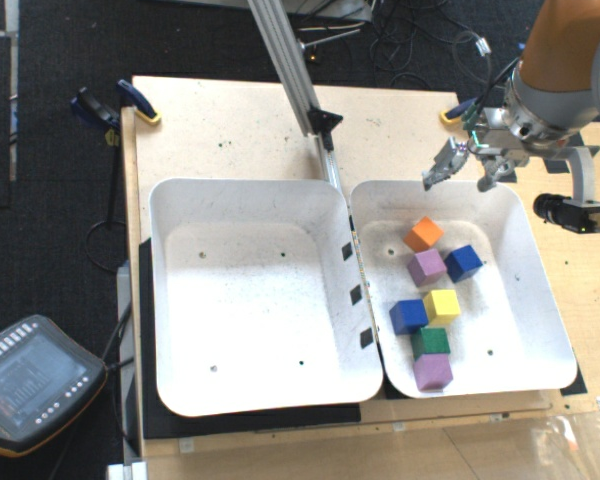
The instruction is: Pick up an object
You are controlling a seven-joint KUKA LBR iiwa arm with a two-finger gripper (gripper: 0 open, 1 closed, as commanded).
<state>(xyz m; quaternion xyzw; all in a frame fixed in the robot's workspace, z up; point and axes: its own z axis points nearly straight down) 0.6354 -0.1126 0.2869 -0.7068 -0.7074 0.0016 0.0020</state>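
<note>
Several small cubes lie in the right bin (540,298): an orange one (425,234), a purple one (427,266), a blue one (464,262), a yellow one (443,304), another blue one (408,315), a green one (432,342) and a second purple one (433,371). My gripper (469,171) hangs above the bin's far rim, up and to the right of the orange cube. Its two fingers are spread apart with nothing between them.
The left bin (180,268) sits beside the right one. A slanted metal rail (285,48) crosses the bench top and ends near the gap between the bins. Clamps (140,103) sit at the bench's far left corner. A pendant (30,383) lies at the lower left.
</note>
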